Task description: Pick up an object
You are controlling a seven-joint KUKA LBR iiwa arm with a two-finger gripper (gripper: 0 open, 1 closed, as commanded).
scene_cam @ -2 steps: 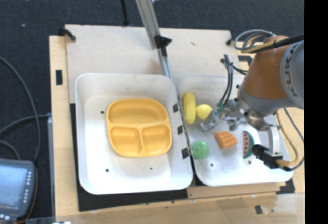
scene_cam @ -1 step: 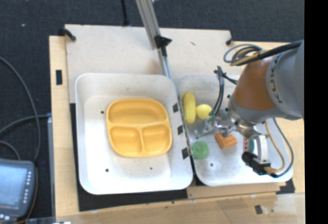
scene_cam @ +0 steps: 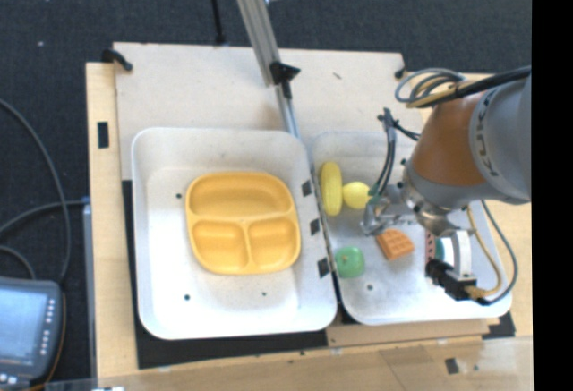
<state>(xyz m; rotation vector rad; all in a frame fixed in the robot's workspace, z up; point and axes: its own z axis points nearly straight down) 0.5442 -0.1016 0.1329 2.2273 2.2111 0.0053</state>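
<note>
Approach step: arm (scene_cam: 466,148) low over right bin (scene_cam: 358,313), beside orange waffle toy (scene_cam: 395,244).
Jaws' state: cannot tell. Next: centre, descend, close.

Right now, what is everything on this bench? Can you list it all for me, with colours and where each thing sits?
White bins: 2, white, side by side; left bin, right bin.
Divided tray: 1, yellow-orange, three compartments, lying in the left bin.
Banana: 1, yellow, at the right bin's left edge.
Lemon-like fruit: 1, yellow, touching the banana's right side.
Green object: 1, green, right bin, near its lower left.
Orange waffle-textured object: 1, orange, right bin, middle.
Metal pole: 1, silver, slanting over the bench's back.
Screen: 1, grey, lower left, off the bench.
Robot arm: 1, grey with orange band, over the right bin; its gripper is just above the orange object.
</note>
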